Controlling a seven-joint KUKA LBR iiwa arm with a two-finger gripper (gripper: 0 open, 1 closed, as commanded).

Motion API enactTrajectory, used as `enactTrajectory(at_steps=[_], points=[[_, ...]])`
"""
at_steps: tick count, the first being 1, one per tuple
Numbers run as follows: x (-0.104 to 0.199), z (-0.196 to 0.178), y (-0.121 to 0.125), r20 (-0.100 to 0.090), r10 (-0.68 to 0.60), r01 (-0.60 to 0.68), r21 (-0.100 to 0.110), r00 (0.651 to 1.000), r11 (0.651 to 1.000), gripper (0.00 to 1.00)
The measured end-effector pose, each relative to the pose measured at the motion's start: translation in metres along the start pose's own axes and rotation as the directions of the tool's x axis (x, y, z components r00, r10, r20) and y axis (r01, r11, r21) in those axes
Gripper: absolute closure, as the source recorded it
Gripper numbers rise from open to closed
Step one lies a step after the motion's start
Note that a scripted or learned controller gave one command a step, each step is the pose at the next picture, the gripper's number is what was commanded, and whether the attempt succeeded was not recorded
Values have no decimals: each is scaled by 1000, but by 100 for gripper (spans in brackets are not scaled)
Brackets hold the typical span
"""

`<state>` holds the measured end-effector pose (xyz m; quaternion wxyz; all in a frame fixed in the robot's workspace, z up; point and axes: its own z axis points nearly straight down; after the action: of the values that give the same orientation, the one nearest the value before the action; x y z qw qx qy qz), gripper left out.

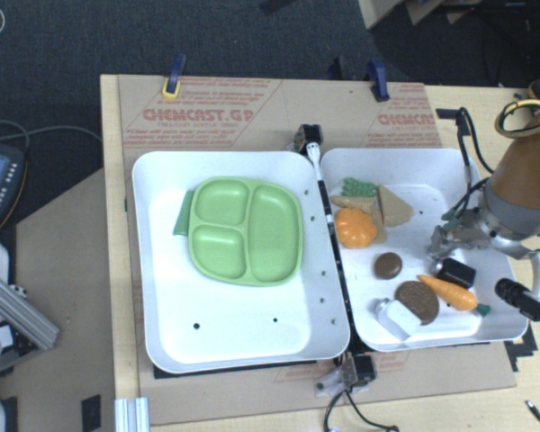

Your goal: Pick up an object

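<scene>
One bench (207, 106) carries two white bins side by side, and the count on it is one arm, one green plate and eight small things. The grey arm (520, 183) with its orange band comes in from 3 o'clock. Its gripper (448, 239) hangs low over the 3 o'clock side of the right bin (418, 171). From this slant I cannot tell whether the gripper is released or clenched, and nothing can be seen held in it. The left bin (234, 327) holds only the green plate (247, 230). The plate has three compartments and lies flat a little toward 12 o'clock of the bin's middle. All eight loose things, any of which could be picked up, lie in the right bin. A tan wedge (393, 208) sits toward 11 o'clock, touching a green piece (358, 187) at its own 10 o'clock. An orange ball (355, 229) lies at 9 o'clock, just beside the bin wall. A large brown disc (418, 301) lies at 6 o'clock, with a carrot (450, 292) touching it at its 2 o'clock. The carrot's green tip points toward 4 o'clock. A white block (394, 318) rests against the large disc's 8 o'clock side. A small black block (455, 272) lies between the carrot and the gripper, just at the gripper's 6 o'clock. Whether the two touch cannot be told. A small brown disc (388, 264) sits alone near the bin's middle, apart from the rest.
</scene>
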<state>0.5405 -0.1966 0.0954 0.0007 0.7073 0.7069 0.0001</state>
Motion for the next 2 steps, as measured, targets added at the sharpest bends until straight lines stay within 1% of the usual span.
enactTrajectory(at_steps=[1,2], points=[[1,-43,-2,2,-1,1,-4,1000,1000,100],[-4,-88,2,3,-1,1,-6,1000,1000,100]])
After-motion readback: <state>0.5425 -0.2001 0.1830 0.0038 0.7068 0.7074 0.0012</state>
